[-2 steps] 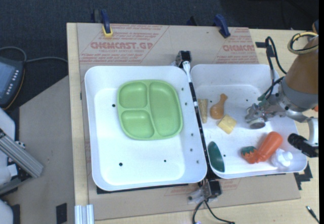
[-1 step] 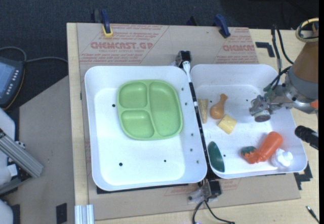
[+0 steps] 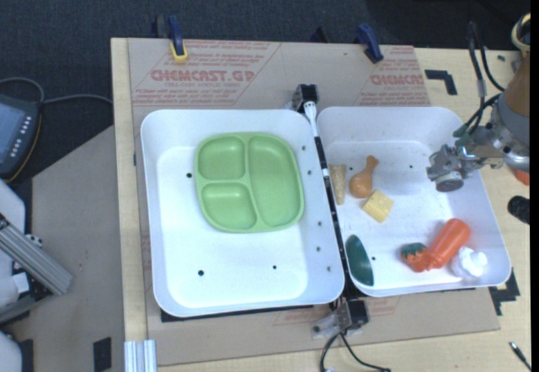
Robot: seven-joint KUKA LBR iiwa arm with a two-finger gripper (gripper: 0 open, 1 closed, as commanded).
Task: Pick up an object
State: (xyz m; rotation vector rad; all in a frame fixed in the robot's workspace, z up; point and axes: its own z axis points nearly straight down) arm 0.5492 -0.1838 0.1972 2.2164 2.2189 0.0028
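Gripper (image 3: 448, 170) at right bin's (image 3: 396, 119) right edge | finger state unclear | carrot (image 3: 445, 242) below, angled toward near-right corner

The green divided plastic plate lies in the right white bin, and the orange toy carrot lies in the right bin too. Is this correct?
Not quite. The camera view shows the green divided plastic plate in the left white bin, not the right one. The rest holds: the orange toy carrot lies in the right white bin.

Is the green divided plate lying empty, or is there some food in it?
Empty: all three compartments of the green plate show bare green.
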